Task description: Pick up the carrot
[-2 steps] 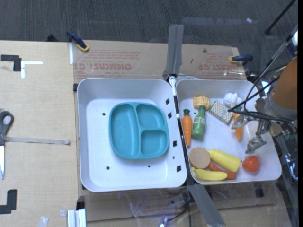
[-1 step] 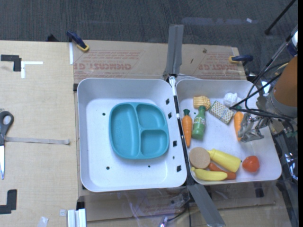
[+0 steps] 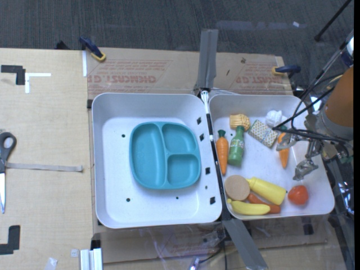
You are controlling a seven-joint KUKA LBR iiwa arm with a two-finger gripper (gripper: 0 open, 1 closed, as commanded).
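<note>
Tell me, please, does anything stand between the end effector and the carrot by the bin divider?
Yes. The green bottle lies right beside the carrot, on the side facing the end effector. A second orange piece sits closer to the end effector.

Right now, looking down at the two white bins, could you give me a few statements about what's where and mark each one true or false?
1. The teal divided plate lies in the left bin. True.
2. The carrot lies on the teal divided plate. False: it lies in the right bin, by its left wall, beside the green bottle.
3. The tomato sits near the right bin's lower right corner. True.
4. The tool hangs right above the carrot. False: it hangs over the right side of that bin, apart from the carrot.
5. The banana lies near the right bin's lower edge. True.
</note>
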